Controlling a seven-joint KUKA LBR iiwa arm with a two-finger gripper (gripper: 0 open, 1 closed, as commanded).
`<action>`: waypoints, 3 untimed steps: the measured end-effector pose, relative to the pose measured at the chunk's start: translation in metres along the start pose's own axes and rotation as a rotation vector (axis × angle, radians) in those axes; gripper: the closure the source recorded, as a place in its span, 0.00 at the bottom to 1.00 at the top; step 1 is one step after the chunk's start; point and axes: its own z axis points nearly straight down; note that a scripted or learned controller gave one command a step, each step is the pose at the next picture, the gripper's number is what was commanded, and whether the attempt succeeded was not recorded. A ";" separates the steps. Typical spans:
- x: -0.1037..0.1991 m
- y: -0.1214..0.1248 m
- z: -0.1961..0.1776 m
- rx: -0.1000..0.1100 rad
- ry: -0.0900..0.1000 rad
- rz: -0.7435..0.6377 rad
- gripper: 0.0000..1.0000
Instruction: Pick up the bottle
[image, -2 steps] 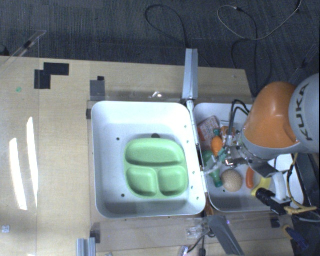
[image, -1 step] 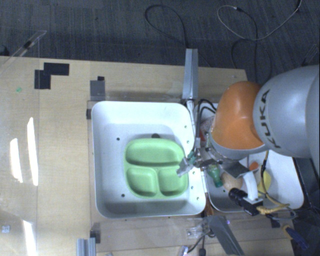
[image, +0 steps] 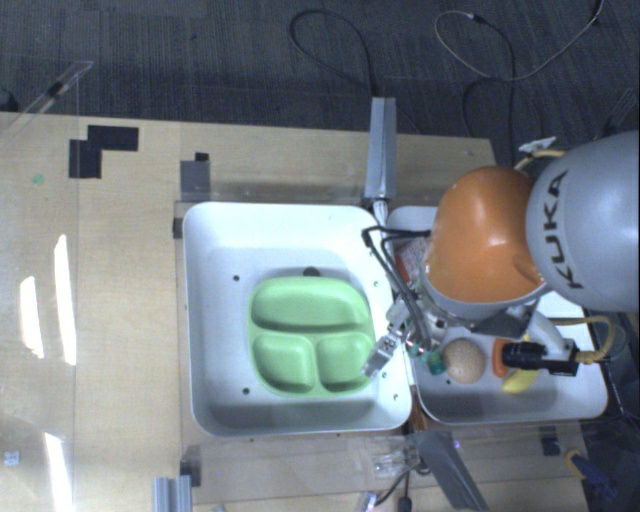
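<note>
My gripper (image: 384, 352) hangs low over the inner right edge of the left bin (image: 210, 300), just at the right rim of a green divided tray (image: 308, 334). The grey arm with its orange band (image: 485, 240) covers most of the right bin (image: 560, 405). I cannot pick out a bottle for certain. A small teal piece (image: 435, 364) shows beside the wrist in the right bin, and most of whatever it belongs to is hidden under the arm.
A tan rounded object (image: 464, 360) and a yellow object (image: 514, 381) lie in the right bin near its front. Something red-orange (image: 405, 262) peeks out at that bin's back left. The wall between the bins runs right under the gripper.
</note>
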 end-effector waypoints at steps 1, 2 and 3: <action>-0.031 -0.048 -0.001 -0.001 -0.002 0.007 0.00; 0.029 0.046 -0.001 -0.002 -0.003 0.064 0.00; 0.078 0.152 0.055 0.001 0.000 0.083 0.00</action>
